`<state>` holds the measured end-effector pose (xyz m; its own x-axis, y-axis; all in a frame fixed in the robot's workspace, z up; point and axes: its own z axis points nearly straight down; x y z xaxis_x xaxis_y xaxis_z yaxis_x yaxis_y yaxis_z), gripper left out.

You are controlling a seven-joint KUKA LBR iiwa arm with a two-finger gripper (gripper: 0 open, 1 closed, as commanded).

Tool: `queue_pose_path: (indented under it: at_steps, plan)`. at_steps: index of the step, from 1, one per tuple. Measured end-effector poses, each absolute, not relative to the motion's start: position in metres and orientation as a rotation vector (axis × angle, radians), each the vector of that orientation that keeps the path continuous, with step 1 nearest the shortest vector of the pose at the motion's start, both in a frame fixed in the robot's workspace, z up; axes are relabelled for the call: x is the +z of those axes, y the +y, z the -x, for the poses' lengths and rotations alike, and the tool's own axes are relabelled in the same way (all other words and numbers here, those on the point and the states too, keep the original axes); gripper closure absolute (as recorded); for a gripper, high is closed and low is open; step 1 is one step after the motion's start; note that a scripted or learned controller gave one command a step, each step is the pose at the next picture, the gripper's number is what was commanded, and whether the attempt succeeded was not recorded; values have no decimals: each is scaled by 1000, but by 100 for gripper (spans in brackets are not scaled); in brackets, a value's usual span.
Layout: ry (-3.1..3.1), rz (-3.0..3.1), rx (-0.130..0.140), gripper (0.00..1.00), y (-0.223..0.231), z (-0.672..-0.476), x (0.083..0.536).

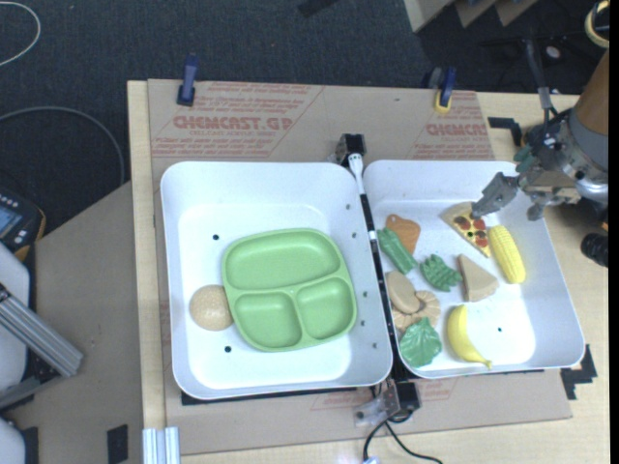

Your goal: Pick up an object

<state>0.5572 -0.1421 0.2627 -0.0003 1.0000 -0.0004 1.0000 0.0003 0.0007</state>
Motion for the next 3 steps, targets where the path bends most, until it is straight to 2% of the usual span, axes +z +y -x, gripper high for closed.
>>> queue_pose_path:
  at_steps: [1, 2, 3]
  plan:
    - [2235, -2229, -11, 0, -91, -538, 93]
    - [2218, -2222, 2, 100, -95, -542, 113]
    - [2224, -2216, 5, 100, -57, -507, 189]
